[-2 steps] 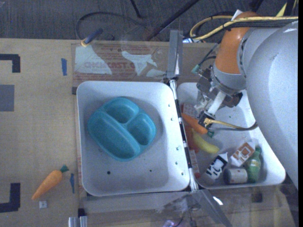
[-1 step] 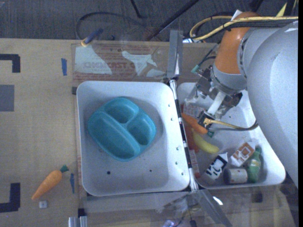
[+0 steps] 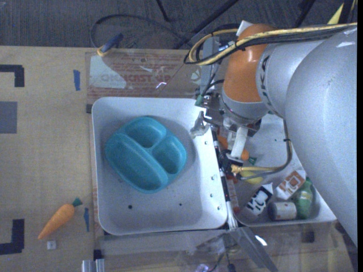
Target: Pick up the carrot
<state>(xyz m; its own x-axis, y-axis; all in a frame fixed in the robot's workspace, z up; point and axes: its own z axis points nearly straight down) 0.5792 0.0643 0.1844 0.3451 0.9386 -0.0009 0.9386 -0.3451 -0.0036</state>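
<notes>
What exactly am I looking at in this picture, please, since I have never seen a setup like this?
This is one camera fixed above a workbench, looking down at a slant. The big grey shape with the orange band is a robot arm reaching in from the right; a program moves it. At its tip is a two-finger gripper, low over the right bin. I cannot tell whether it is open or shut, and nothing is visibly held.

Two shallow white bins sit side by side. The left bin holds a teal divided plate. The right bin holds small items, among them a carton and a can, partly hidden by the arm.

The carrot, which the arm is meant to pick up, lies on the bench outside the bins, at lower left.
</notes>
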